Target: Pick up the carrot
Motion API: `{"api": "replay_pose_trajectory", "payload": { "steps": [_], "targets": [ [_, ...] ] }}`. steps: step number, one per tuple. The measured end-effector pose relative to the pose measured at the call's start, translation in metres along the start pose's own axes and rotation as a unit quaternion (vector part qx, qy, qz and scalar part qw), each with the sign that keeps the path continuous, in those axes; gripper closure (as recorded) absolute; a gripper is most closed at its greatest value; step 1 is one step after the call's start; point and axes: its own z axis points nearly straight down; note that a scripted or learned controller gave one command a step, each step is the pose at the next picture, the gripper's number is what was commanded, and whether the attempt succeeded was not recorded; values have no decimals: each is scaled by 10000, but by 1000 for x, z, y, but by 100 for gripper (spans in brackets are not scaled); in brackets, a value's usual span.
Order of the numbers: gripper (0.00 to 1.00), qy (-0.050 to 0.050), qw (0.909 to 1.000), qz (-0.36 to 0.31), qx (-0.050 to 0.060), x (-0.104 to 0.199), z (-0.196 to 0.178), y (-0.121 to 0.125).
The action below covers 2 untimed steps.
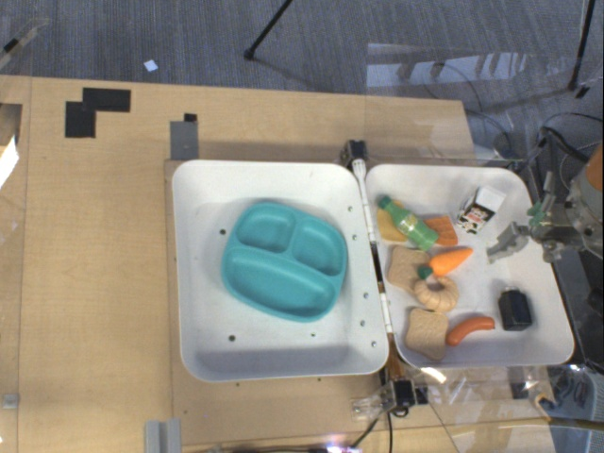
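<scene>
The carrot point(450, 260) is orange with a small green top and lies on its side in the middle of the right bin point(543, 352). It rests among other toy food, its green end touching a tan bread slice point(404, 268). My gripper point(517, 238) hangs over the right side of this bin, to the right of the carrot and a little above it in the view. It stands apart from the carrot, with bare white bin floor between the two. Nothing shows in its grasp.
Around the carrot lie a green bottle point(408, 221), a round bun point(435, 294), a second bread piece point(427, 333), a red-orange sausage point(469, 328), a black block point(514, 310) and a small white box point(480, 209). The left bin point(198, 347) holds a teal divided plate point(283, 260).
</scene>
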Motion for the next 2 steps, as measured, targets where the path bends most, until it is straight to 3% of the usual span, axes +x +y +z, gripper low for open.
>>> {"api": "replay_pose_trajectory", "payload": {
  "steps": [1,2],
  "targets": [
    [0,17,9992,-404,18,27,97,45],
    [0,-8,9996,-276,-43,-1,137,75]
  ]
}}
